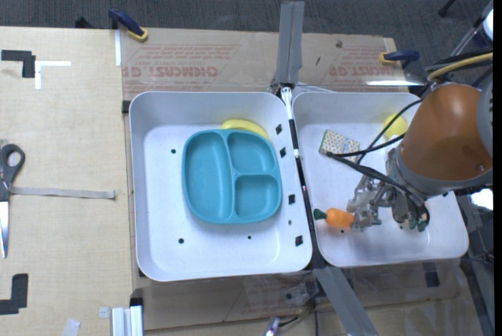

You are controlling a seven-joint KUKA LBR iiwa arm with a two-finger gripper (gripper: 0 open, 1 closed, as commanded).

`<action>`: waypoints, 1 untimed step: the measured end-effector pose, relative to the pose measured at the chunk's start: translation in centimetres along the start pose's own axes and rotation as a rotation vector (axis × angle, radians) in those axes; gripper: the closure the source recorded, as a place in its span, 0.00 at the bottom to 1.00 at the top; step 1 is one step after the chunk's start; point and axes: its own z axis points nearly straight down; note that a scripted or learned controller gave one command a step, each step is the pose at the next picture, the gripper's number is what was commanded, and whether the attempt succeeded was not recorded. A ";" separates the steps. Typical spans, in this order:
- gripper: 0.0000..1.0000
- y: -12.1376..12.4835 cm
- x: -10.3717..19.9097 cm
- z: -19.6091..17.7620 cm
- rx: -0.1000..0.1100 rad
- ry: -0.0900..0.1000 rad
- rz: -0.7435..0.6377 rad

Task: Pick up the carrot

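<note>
Two shallow white plastic bins sit side by side on the counter (63, 169), there to keep loose items corralled within the arm's reach. The small orange carrot with a green stub end (336, 218) lies in the right bin (392, 248), near its left wall and toward the near edge, resting flat on the bin floor. The grey arm with its orange band (445, 134) reaches in from the right and hangs low over that bin, with the metal two-finger gripper (367, 210) down at floor level just to the right of the carrot, touching or almost touching its thick end. Can't tell how far apart the fingers stand, too small and cluttered with cables, and the carrot doesn't show clearly between them, so I wouldn't call it held. My read is that the gripper is lined up for a grasp, not lifting yet. Also in the right bin: a small patterned flat packet (339, 143) at the far left, and a yellow object (394, 124) partly hidden behind the arm. The left bin (149, 201) holds a teal divided plastic plate (232, 175) with something yellow (245, 125) peeking out at its far edge.
</note>
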 end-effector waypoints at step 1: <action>0.00 0.2 0.1 0.2 -0.003 0.004 -0.001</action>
